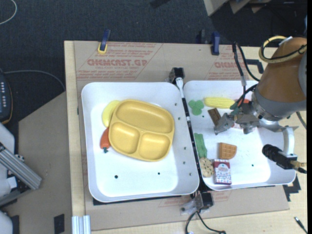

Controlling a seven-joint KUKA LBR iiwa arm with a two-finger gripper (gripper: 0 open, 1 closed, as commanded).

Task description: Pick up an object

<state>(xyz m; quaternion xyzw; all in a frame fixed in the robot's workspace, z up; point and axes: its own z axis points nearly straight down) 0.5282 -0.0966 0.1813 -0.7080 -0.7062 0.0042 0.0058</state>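
The gripper is being held low over the right bin, near its upper middle; whether it is spread or closed cannot be told, and nothing is being seen carried.

Candidates are lying in that bin. A brown block is sitting just beside the gripper tip, a corn cob just above it, a green piece at the left wall. Lower down: a waffle, a red box, a cookie and a green strip.

All are being judged light, rigid toy food, likely smooth plastic and a bit slippery. The corn cob is best taken across its narrow width; the flat pieces are being judged harder, needing edge pinches.

The left bin is holding a yellow divided tray, with a carrot at its left edge.

"CHEMCAST GP" is being read in red on the board. The red box's label is too small to read.
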